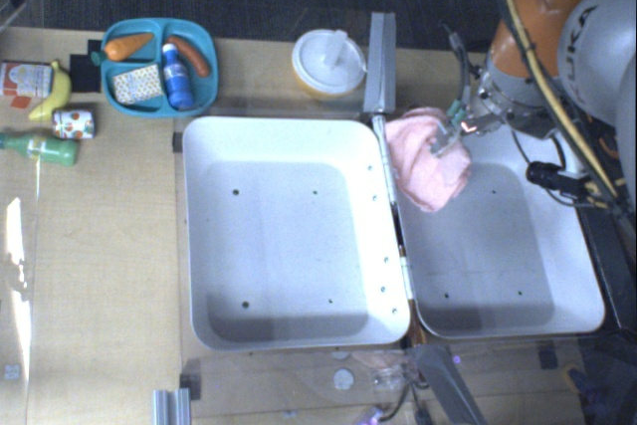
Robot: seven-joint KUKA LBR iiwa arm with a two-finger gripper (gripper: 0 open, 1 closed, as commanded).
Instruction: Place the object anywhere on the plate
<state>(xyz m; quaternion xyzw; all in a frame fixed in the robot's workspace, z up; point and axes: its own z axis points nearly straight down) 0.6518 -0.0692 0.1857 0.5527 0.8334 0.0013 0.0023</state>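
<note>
At 10 o'clock in the right bin (518, 299), the gripper (445, 138) pinches a pink cloth (428, 164). It looks soft, light and floppy; holding a bunched fold suits it best.

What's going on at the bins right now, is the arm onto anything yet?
The arm's hand is down in the right bin, at its far left corner, right on top of a pink cloth that lies bunched against the wall between the two bins. From this angle it's not clear whether the cloth is actually gripped. The left bin sits beside it.
</note>
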